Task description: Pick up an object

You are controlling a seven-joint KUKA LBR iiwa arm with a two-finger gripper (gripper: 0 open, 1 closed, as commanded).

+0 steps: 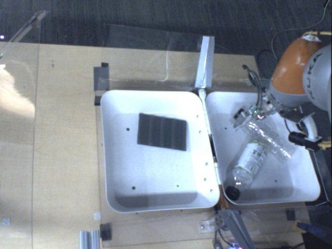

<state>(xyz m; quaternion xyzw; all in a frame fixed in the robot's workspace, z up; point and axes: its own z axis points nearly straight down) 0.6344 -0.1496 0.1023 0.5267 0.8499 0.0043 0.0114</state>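
A clear plastic bottle (248, 163) with a black cap (232, 192) lies slantwise in the right bin (306, 188), cap toward the bin's front left corner. A second clear, crinkled plastic piece (271, 139) lies across the bottle's upper end. My gripper (249, 115) hangs over the back of the right bin, just above and left of that clear piece, below the arm's orange band (289, 69). The clear plastic blends with it, so I cannot tell whether anything is held. A flat dark grey rectangular pad (162, 132) lies in the left bin (155, 201).
The two white bins meet at a shared middle rim (208, 139). A metal bracket (205, 61) stands behind that rim. Cables (306, 139) hang off the arm at the right bin's right side. A wooden bench (52, 139) surrounds the bins.
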